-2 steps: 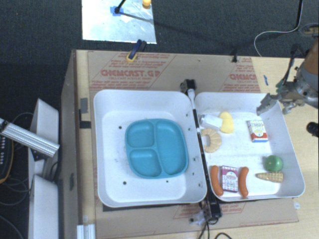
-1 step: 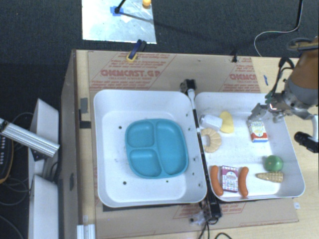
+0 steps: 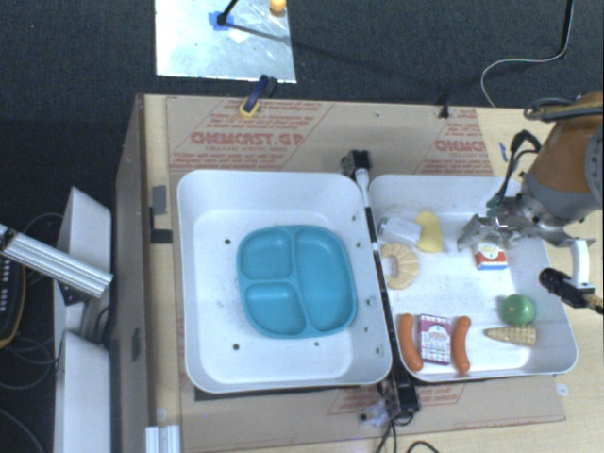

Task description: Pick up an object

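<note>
Looking down at a slant on my table [image 3: 311, 125], I see two shallow white bins side by side. My left bin [image 3: 203, 253] holds a blue divided plate [image 3: 295, 279]. My right bin [image 3: 557, 347] holds the toys I could pick: a clear cup [image 3: 400, 228] lying beside a yellow piece [image 3: 430, 231], a tan ridged biscuit shape [image 3: 403, 265], two orange sausages [image 3: 409, 341] flanking a small red and white carton [image 3: 434, 338], a green ball [image 3: 517, 309], a cone [image 3: 511, 335], and a small red and white box [image 3: 491, 258].

My grey arm with its orange band [image 3: 566, 159] reaches in from the right, and the claw [image 3: 486, 229] hangs low just above the small red and white box, near the bin's far wall. I cannot tell whether the claw is released or clenched, as its metal parts blur together, and I see nothing held in it.

My worries from here, as I judge them: the box is small and flat, so the claw could close above it and lift away with nothing, or nudge it sideways. Descending too close to the wall could also catch the bin's rim and shift the bin
</note>
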